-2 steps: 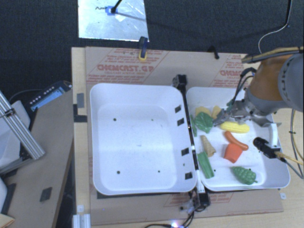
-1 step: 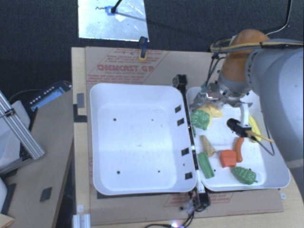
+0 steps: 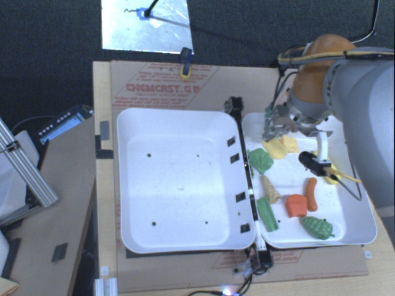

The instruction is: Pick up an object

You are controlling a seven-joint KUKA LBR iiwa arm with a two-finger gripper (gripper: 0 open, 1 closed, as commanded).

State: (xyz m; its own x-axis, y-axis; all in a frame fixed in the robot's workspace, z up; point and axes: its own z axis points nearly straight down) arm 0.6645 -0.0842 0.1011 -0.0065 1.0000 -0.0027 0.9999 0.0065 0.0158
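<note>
My gripper (image 3: pixel 273 130) is down in the far part of the right bin (image 3: pixel 355 217), right above a yellow object (image 3: pixel 282 147) and seemingly touching its far edge. A light green object (image 3: pixel 260 160) lies just left of the yellow one. Nearer the front lie a tan cone (image 3: pixel 270 189), a long green piece (image 3: pixel 267 213), an orange-red block (image 3: pixel 295 205), an orange-red sausage shape (image 3: pixel 311 193) and a bumpy green object (image 3: pixel 318 227). The grey arm with its orange band (image 3: pixel 324 48) hides the bin's far right corner.
The left bin (image 3: pixel 179 177) stands beside the right one, with black clips (image 3: pixel 237 159) along the shared wall. A shiny metal sheet (image 3: pixel 145 17) lies beyond the bench. A yellow and blue clamp (image 3: pixel 186 63) sits at the cardboard's far edge.
</note>
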